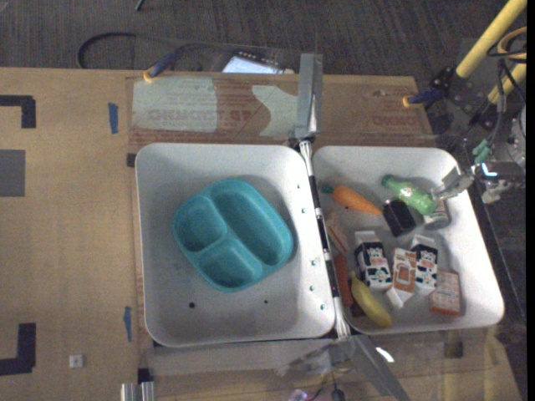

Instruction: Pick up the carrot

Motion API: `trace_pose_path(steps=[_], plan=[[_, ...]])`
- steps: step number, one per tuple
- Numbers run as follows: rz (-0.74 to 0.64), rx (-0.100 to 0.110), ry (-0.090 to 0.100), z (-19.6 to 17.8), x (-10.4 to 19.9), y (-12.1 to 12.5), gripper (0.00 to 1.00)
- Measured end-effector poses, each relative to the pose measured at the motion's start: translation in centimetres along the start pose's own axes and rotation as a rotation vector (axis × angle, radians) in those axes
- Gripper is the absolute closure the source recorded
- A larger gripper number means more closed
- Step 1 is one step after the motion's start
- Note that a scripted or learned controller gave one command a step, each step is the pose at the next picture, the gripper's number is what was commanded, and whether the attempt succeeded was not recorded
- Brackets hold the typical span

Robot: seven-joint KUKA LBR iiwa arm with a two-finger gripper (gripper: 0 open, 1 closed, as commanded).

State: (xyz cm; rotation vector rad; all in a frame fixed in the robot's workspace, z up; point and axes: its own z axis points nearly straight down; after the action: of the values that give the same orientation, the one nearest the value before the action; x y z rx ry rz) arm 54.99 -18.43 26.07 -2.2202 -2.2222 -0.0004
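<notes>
— Carrot: where?
— Lying in right bin, near its upper left corner, apart from gripper. Cannot tell whether gripper clenched or released.
— Near gripper?
— One green bottle, one black block.
— Writing, counts?
— No readable labels. Two cow-print cartons, one banana, one teal divided plate in left bin.

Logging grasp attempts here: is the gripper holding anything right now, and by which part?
Cannot be told. The gripper sits beside the green plastic bottle, its tips unclear. The orange carrot lies untouched in the right white bin.
</notes>
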Motion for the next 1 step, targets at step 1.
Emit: trace_pose_path(steps=[1], plan=[[0.119,0.002,0.001,-2.21,1.31,-2.97,0.00]])
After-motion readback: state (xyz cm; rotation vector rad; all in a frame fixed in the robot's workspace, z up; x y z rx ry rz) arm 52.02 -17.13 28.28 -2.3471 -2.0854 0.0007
